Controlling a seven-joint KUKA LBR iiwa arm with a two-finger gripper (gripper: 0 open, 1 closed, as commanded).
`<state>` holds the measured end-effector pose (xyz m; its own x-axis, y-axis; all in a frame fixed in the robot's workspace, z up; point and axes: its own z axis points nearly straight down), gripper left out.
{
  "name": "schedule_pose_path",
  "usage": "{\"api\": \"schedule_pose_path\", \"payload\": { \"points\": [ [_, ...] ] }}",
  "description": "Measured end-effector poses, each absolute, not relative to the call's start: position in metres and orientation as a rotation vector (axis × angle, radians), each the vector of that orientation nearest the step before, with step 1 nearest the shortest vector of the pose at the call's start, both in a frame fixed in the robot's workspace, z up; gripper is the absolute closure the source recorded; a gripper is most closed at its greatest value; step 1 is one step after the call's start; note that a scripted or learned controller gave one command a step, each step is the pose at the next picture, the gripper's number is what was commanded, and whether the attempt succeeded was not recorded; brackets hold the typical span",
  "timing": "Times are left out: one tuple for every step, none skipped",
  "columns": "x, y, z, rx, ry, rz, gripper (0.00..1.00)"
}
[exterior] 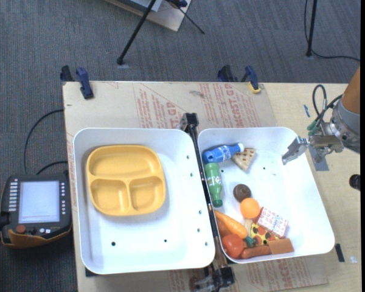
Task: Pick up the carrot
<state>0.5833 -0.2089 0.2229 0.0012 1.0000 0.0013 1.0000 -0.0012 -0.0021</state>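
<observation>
The orange carrot lies slantwise in the right bin, near its front left corner, among other toy foods. It touches a red tomato in front of it and lies just left of an orange ball. My gripper hangs over the right bin's far right rim, well away from the carrot. It is open, its two fingers spread wide with nothing between them.
A green bottle, a blue bottle, a wedge-shaped biscuit, a brown donut, a patterned box and a sausage share the right bin. A yellow divided plate lies in the left bin.
</observation>
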Motion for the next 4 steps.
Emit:
{"api": "schedule_pose_path", "payload": {
  "points": [
    [0.549, -0.187, 0.087, -2.169, -2.244, 0.011, 0.0],
    [0.522, -0.079, 0.086, -2.241, -2.193, 0.002, 0.0],
    [0.571, -0.099, 0.087, -2.514, -1.877, 0.003, 0.0],
    [0.639, -0.112, 0.084, -2.948, -1.063, 0.027, 0.0]
  ]
}}
